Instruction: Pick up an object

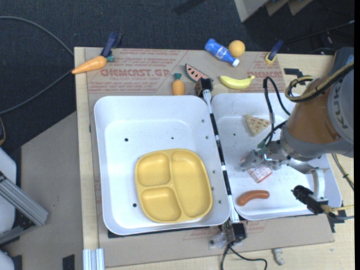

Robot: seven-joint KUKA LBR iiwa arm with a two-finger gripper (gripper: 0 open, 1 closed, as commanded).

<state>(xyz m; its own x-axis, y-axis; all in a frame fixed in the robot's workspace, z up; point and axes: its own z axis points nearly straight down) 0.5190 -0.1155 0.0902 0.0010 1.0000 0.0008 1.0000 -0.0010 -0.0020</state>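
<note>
Inside the left bin lies a yellow tray; the right bin holds a sausage, with the claw unreadable.

**Crowded right bin, open left bin**

The yellow divided plate is taking up the left bin's near half, leaving its far half open. In the right bin, a sausage, a sandwich wedge and the arm are crowding the floor.

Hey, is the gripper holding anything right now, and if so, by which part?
Cannot be told. The gripper is low in the right bin, right over a small red-and-white object, but no grasp is visible.
</note>
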